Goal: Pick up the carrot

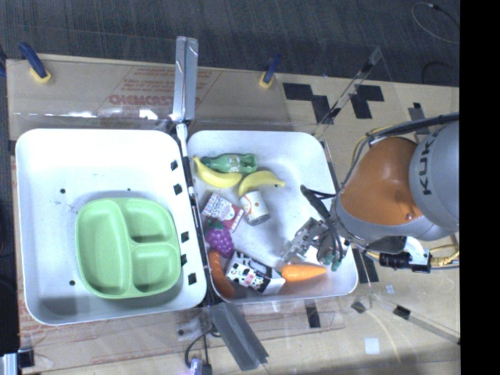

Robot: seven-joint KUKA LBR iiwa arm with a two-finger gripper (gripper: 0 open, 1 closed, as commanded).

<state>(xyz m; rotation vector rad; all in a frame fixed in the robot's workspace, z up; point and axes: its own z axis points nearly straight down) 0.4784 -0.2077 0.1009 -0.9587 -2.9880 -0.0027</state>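
Observation:
The carrot [303,272] is a short orange cone. It lies on its side in the front right corner of the right bin [312,151], tip pointing right. My gripper [312,248] hangs low over the bin just behind the carrot, its tip very near or touching the carrot's top. The grey arm with its orange band [379,186] reaches in over the bin's right wall.
Left of the carrot lie a black-and-white carton [251,273], an orange-red sausage-like piece [218,275] and purple grapes [220,239]. Farther back are a can [254,207], a red packet [219,208], two bananas [260,181] and a green bottle [234,162]. A green divided plate [129,246] sits in the left bin.

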